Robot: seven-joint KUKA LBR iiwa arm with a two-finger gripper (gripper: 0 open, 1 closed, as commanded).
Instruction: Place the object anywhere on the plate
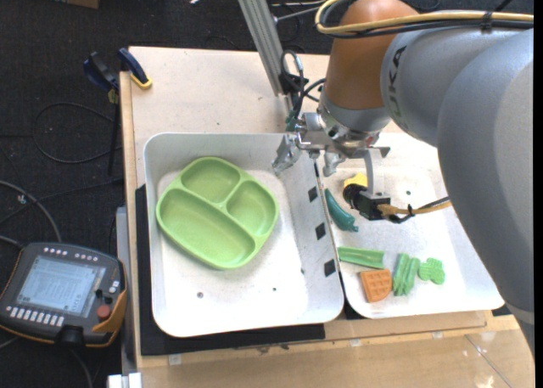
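A light green plate (218,210) with three compartments lies in the left bin (229,310), and nothing rests on it. My gripper (316,157) hangs over the divider between the two bins, just right of the plate's far edge. Below it in the right bin (450,293) lies a teal curved piece (340,211). A small yellow thing (355,182) sits partly hidden under the wrist. Nearer the front lie a green bean pod (361,256), an orange waffle-like piece (376,284) and two green toy vegetables (405,274) (433,271).
The large grey arm covers the right bin's far and right side. A slanted metal rail (259,25) rises behind the bins. A teach pendant (59,289) lies on the floor at the left. A blue and yellow clamp (119,68) sits at the bench's far left corner.
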